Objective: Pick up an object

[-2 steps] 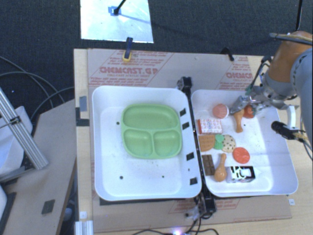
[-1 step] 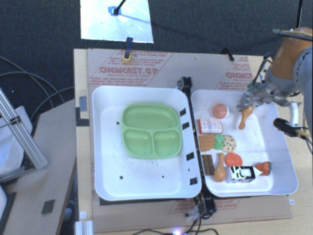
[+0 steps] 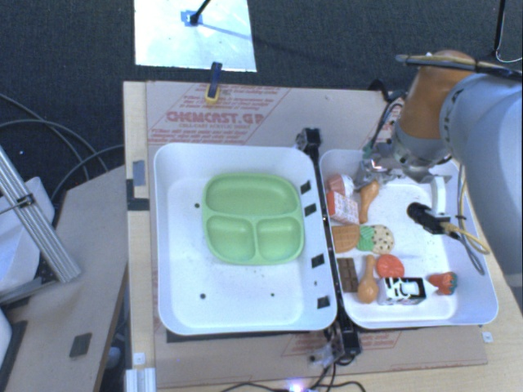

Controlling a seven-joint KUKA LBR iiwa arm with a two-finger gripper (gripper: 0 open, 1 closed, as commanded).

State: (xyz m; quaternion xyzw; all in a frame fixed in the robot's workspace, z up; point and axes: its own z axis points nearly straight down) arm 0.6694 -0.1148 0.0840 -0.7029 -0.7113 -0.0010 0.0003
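The gripper (image 3: 373, 168) hung low over the far end of the right bin (image 3: 470, 256), and the view did not resolve whether it was open or closed, nor whether anything sat within it. Directly beneath its tip lay the upper end of a tan drumstick (image 3: 368, 195), contact between the two not discernible, with a pink packet (image 3: 341, 200) just beside it on the side of the left bin (image 3: 176, 243). Nearer the camera lay a speckled cookie (image 3: 377, 238), a red tomato (image 3: 390, 265) and a black-and-white carton (image 3: 404, 289), while the left bin held a green divided plate (image 3: 252, 219).
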